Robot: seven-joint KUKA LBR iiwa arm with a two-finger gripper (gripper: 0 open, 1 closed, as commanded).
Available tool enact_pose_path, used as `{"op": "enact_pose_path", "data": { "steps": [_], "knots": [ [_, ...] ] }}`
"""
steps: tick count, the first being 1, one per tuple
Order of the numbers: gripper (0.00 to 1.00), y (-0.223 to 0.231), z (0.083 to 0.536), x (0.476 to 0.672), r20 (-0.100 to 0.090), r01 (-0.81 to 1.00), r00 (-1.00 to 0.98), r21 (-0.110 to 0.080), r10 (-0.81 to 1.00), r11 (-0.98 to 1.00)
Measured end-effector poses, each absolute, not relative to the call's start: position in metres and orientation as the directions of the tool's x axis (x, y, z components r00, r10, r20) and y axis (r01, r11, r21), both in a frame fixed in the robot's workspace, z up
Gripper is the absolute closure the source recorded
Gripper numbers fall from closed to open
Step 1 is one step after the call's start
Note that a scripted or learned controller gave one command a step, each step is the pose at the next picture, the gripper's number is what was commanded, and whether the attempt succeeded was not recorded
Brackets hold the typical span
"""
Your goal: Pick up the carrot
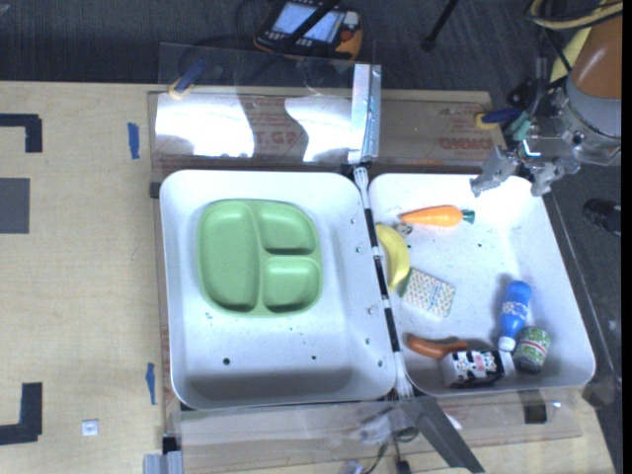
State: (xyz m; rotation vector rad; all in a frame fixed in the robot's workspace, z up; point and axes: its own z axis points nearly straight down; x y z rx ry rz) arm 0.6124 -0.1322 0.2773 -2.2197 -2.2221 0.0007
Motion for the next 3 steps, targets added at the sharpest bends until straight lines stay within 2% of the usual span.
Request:
{"op": "enact_pose_path", "data": {
  "steps": [1, 2, 3],
  "knots": [
    [0.0, -0.139, 0.144, 0.632, 0.0, 0.992, -0.126, 0.001, 0.992, 0.126],
    [0.0, -0.141, 0.094, 0.668, -0.002, 0.939, -0.344, 0.001, 0.939, 0.344],
    [1.0, -0.141, 0.107, 0.67, -0.006, 0.937, -0.348, 0.004, 0.937, 0.348]
  ]
}}
